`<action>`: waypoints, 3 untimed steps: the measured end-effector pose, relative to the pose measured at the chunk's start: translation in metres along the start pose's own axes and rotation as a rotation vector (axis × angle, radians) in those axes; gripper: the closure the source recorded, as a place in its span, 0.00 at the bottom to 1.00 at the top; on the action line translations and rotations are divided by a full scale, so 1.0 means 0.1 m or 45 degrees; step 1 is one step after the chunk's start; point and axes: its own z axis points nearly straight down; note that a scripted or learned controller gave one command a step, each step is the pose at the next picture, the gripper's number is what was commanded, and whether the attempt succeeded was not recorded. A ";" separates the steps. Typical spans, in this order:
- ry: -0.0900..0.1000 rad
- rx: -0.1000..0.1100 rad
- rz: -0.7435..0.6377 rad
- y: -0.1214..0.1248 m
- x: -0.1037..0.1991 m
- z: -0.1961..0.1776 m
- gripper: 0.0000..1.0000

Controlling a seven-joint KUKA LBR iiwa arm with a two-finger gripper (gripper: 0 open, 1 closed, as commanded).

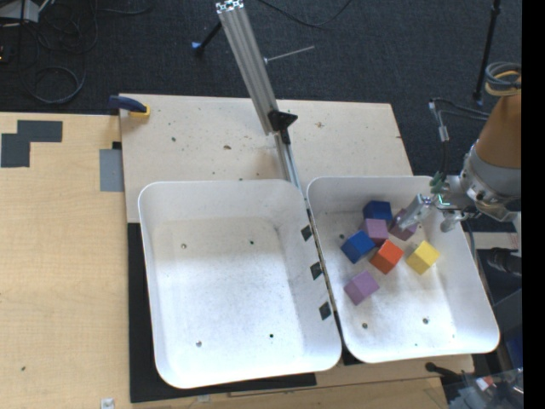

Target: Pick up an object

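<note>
Left bin (230,288): sits beside right bin, sharing the middle edge.
Right bin (443,331): carries all blocks in its far half.
Arm (498,156): reaches over right bin's far right edge.
Gripper (415,214): clenched on mauve block (402,223), near far edge.
Loose blocks: dark blue (376,210), pink (376,229), blue (358,246), orange (388,256), yellow (422,257), purple (361,287).
</note>
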 end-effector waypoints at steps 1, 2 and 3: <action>-0.002 -0.006 -0.003 0.01 0.00 -0.03 0.00; 0.000 -0.001 -0.005 0.09 0.06 0.54 0.00; -0.012 -0.037 -0.002 0.16 0.03 0.67 0.00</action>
